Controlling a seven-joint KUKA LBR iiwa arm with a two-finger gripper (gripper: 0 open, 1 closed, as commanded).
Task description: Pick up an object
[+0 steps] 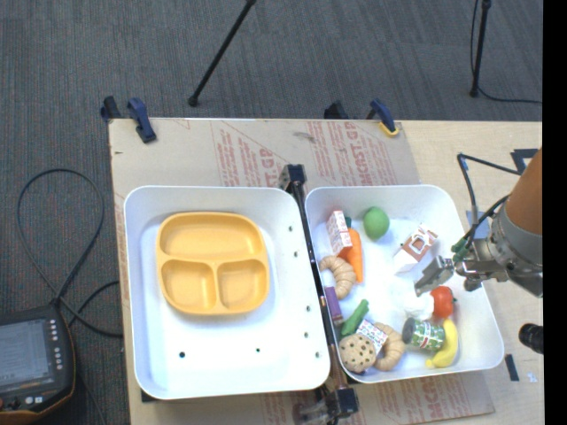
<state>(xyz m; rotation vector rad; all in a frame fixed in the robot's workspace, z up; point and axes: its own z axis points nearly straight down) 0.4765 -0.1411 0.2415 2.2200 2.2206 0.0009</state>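
The right bin [403,197] holds several toy foods: a green lime [376,222], a small carton [337,230] beside a carrot [354,257], a croissant [338,275], a red-and-white box [415,245], a tomato [443,302], a banana [446,347], a green can [425,335], a cookie [357,352] and a green pod [354,316]. My gripper [436,277] hangs over the bin's right side, between the red-and-white box and the tomato. Its fingers stand apart with nothing between them.
The left bin [146,343] carries a yellow divided tray [213,262]. Blue clamps [140,118] grip the board's far edge. A tablet [31,366] and cable lie on the floor at left. Tripod legs [221,47] stand behind the bench.
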